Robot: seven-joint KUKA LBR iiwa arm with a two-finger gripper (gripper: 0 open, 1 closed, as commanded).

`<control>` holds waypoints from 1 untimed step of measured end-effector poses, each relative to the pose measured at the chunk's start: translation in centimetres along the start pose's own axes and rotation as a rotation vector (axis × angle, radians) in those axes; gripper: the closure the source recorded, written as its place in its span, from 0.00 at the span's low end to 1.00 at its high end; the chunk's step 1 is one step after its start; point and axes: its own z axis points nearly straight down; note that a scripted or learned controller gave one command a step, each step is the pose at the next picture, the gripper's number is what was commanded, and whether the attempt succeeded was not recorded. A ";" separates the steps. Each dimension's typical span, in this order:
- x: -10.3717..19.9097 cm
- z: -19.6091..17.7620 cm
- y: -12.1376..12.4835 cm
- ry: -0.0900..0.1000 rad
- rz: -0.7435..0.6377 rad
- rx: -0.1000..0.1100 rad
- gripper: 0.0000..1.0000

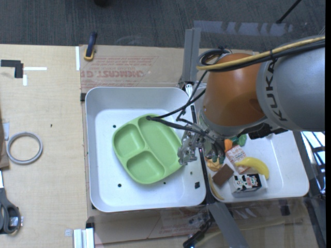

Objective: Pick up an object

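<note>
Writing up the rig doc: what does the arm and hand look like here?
Arm: grey casing with black KUKA lettering and a broad orange band above the wrist. Black and yellow cables run along it. Hand: small, grey metal, with thin black wires.

Two white bins (98, 154) (289, 174) sit on the worktop. The left one holds one green divided plate (145, 149). The right one shows one banana (253, 165), one small carton (246, 183) and one brown block (223, 176).
</note>
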 end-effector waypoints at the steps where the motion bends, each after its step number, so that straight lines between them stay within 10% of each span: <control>1: 2.8 0.0 1.9 0.001 0.166 0.001 1.00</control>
